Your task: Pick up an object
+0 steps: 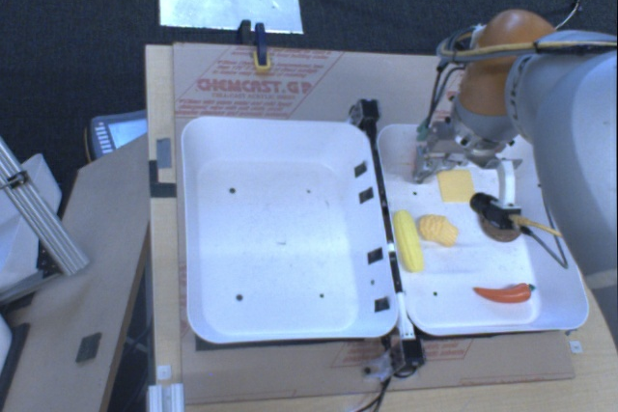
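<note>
My gripper is down in the far left part of the right bin, just left of a flat yellow square. Nothing is visible between its tips. In front of it lie a yellow corn cob along the bin's left wall and a lumpy yellow piece beside the cob. A red chili pepper rests near the front right. A brown rounded thing sits right of the lumpy piece, partly hidden.
The left bin stands beside the right one, joined by a black clipped divider. My grey arm covers the right bin's far right side. A yellow clamp sits on the cardboard behind the bins.
</note>
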